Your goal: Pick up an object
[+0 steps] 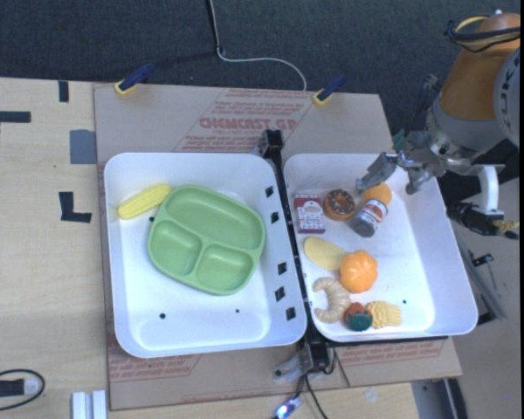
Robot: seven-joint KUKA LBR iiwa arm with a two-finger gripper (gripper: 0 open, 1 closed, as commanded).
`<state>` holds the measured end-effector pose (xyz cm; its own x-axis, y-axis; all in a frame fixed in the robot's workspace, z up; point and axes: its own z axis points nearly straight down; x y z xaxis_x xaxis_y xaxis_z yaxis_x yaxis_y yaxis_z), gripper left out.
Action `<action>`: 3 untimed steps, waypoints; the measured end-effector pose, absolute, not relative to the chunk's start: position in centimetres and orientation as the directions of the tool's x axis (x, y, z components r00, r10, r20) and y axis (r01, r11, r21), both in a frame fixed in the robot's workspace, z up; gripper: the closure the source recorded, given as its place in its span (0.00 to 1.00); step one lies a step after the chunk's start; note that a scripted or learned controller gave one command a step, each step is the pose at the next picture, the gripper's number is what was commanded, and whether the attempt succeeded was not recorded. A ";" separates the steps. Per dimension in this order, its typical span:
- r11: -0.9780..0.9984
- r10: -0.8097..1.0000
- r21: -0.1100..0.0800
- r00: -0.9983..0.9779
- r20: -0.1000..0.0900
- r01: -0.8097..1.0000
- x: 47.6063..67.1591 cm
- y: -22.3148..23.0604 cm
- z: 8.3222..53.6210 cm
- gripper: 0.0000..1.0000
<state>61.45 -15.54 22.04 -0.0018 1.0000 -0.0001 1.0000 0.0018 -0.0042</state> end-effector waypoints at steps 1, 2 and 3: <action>0.000 1.000 -0.005 0.000 0.000 1.000 59.4 -16.3 7.9 0.00; 0.000 1.000 -0.001 0.000 0.000 1.000 51.3 -14.1 8.4 0.00; 0.001 1.000 -0.005 -0.001 0.001 1.000 51.4 -14.1 9.2 1.00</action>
<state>51.37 -14.09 9.19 -0.0014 1.0000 0.0014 1.0000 0.0014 -0.0046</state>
